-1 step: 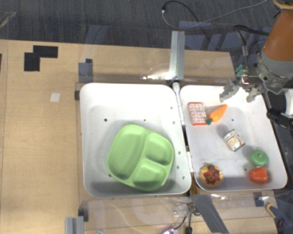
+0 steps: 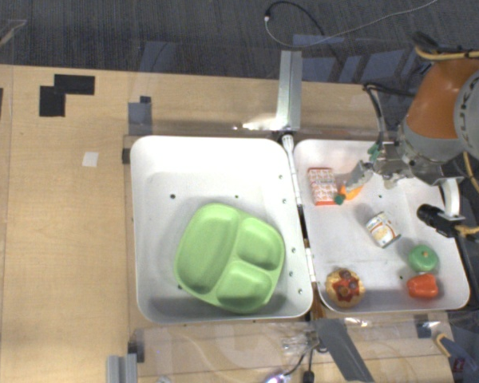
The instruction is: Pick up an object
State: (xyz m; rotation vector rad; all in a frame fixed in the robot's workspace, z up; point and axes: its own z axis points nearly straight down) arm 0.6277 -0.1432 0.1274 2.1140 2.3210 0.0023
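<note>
Light wooden bench [image 2: 56, 238]; dark grey carpet [image 2: 144, 14] beyond, black cable [image 2: 347, 29] across it

green tray [image 2: 230, 256], gripper [image 2: 373, 168] perhaps near carrot [image 2: 351, 189]

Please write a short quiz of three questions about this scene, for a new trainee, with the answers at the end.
1. True or false: the green divided plate lies in the left bin.
2. Which thing lies nearest the gripper? A) the orange carrot-like piece B) the red tomato C) the small can
3. Fill in: the green round item lies just above the ____ in the picture.

Key:
1. True.
2. A; it lies just by the gripper, in the right bin.
3. Red tomato.
</note>
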